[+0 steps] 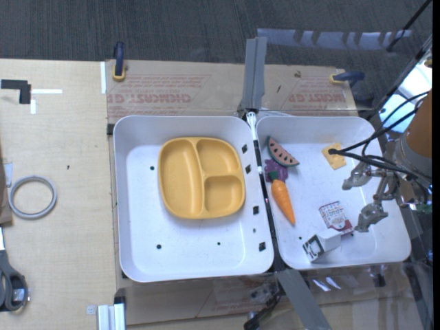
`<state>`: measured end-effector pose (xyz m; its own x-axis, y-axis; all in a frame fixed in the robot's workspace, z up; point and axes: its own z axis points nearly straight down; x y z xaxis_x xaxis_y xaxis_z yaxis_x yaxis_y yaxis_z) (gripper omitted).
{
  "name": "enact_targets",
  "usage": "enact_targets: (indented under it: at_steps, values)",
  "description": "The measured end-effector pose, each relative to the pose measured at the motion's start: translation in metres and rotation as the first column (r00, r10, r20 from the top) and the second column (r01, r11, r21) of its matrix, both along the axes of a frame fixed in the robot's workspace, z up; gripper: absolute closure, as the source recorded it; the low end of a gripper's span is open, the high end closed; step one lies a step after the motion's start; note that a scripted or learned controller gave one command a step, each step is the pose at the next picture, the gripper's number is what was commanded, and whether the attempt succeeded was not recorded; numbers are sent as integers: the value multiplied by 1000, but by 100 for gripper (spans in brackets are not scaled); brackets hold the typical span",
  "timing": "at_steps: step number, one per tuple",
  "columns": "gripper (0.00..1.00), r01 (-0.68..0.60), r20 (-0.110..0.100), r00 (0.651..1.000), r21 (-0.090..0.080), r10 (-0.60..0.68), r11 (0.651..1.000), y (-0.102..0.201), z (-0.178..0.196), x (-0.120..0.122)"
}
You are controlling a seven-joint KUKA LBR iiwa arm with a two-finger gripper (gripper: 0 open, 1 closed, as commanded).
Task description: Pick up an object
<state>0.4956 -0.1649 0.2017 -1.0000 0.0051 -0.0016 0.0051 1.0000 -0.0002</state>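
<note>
1. On the wooden bench top well to the left of the left bin [127,205] lies a grey ring of tape [31,196]. Below it, at the frame's edge, a pair of scissors [10,289] shows in part.
2. The left bin holds a yellow divided plate [201,177], lying flat a little above the bin's middle, with three compartments facing up.
3. Just right of the wall between the bins, in the right bin [395,253], sits a toy watermelon slice [282,152] near the top. A small purple toy [274,171] lies right below it, and below that an orange toy carrot [282,201] points down and to the right.
4. Farther right in the right bin, a yellow block [335,157] lies near the upper wall, well apart from the carrot.
5. Lower down, a small white packet with red print [333,214] lies on the bin floor. A grey and white boxy object [320,245] sits just below it, near the bin's front wall.
6. The gripper [364,198] reaches in from the right and hangs over the right bin, right of the packet. Its two metal fingers [370,216] stand apart, one up near the yellow block's level and one lower down beside the packet. Nothing is seen between them. The lower finger's tip looks close to the packet's right edge, but I cannot tell if it touches.
</note>
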Motion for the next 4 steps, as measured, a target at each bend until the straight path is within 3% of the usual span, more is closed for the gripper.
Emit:
enact_targets:
  at_steps: [1,2,3,4]
  values:
    - [0,218,3,976,0,-218,976,-57,-101,35]
    - [0,396,4,918,0,-396,918,-57,-64,101]
    - [0,395,4,919,0,-395,919,-23,-37,148]
    - [0,807,3,590,1,-807,590,-57,1,143]
